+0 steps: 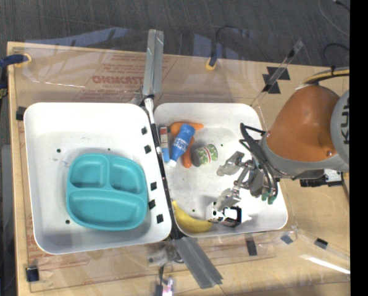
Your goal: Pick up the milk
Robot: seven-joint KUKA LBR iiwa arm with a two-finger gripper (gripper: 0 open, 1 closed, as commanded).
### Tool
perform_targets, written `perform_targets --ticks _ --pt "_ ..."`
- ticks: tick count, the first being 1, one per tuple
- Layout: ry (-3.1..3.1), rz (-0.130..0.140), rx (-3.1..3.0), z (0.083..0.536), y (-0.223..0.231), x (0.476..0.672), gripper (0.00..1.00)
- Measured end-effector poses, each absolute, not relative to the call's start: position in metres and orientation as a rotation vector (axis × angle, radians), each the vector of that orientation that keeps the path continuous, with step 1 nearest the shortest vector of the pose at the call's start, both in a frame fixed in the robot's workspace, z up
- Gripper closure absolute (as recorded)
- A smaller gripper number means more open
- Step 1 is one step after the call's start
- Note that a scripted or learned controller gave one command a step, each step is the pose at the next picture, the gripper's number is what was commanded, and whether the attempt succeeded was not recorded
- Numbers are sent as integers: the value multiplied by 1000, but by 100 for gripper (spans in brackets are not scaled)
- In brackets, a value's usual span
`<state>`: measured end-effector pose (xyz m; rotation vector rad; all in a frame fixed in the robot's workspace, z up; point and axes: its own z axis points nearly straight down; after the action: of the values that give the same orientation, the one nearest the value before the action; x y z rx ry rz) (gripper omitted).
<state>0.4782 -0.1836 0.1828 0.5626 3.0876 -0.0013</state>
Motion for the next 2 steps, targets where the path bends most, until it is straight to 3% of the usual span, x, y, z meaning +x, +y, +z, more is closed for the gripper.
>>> perform_targets --ticks 1,2 --pt "3088 -1 563 183 -184 478 0" --pt "3068 -5 628 306 -211 479 0"
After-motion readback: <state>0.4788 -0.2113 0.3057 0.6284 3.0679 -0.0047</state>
